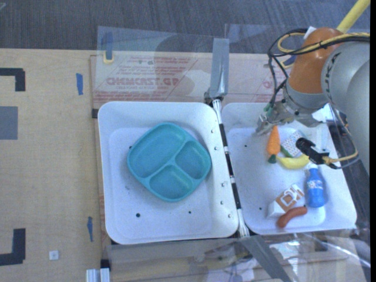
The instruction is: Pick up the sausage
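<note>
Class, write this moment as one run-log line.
hand: right bin's far end, beside carrot | sausage: near edge, untouched | left bin: teal plate

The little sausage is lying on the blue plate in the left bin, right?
Not quite. The camera view shows the sausage lying in the right bin, near its front edge, beside a small carton and a blue bottle. The blue plate is in the left bin, but nothing lies on it.
</note>
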